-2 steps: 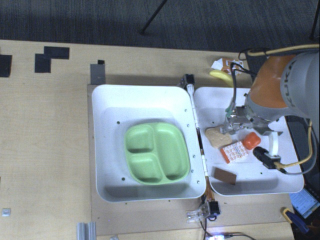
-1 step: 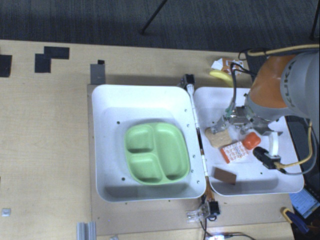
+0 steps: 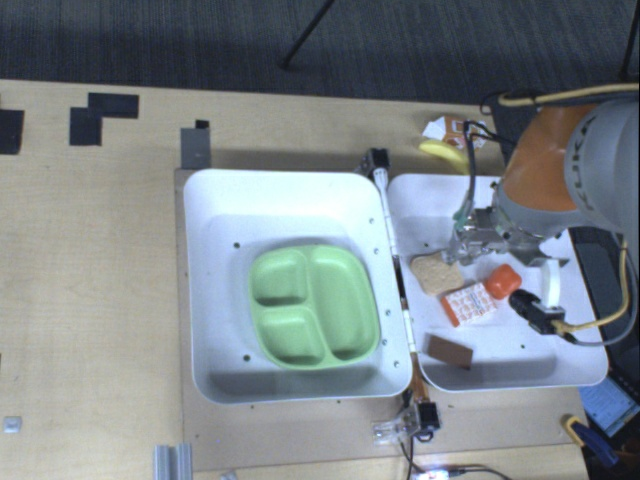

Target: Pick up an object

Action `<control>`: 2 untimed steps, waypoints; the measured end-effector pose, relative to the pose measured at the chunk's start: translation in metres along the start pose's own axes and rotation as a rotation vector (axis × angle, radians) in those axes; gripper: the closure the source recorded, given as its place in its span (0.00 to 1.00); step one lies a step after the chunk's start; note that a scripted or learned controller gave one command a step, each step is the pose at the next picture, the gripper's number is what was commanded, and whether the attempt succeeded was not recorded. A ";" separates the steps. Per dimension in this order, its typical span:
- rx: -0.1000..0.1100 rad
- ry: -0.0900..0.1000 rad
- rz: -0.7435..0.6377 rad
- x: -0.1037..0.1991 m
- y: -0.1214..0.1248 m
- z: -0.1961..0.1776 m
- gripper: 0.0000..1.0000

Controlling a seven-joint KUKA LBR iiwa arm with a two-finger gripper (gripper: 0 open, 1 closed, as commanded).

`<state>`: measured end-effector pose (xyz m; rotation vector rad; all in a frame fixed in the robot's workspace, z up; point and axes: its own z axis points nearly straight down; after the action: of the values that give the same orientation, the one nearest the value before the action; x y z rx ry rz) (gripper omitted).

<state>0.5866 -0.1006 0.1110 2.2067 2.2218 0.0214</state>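
While the arm (image 3: 570,168) reaches in from the right, we find its gripper (image 3: 468,244) low over the right bin (image 3: 520,373), just above the tan, bread-like piece (image 3: 436,272) near that bin's left wall. Whether it is clenched or released we cannot tell (the wrist hides that part from us). Beside the tan piece lies an orange and white packet (image 3: 470,304), and touching its upper right end we see a small orange-red object (image 3: 502,280). Closer to the front wall sits a dark brown block (image 3: 449,350), apart from the others. Over in the left bin (image 3: 215,268) we have a green divided plate (image 3: 313,305), lying flat in the middle.
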 end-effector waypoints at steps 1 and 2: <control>0.000 0.000 0.000 0.000 0.000 0.000 0.00; 0.002 -0.004 0.006 0.007 -0.026 0.021 0.00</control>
<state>0.5608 -0.0939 0.0892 2.2121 2.2149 0.0148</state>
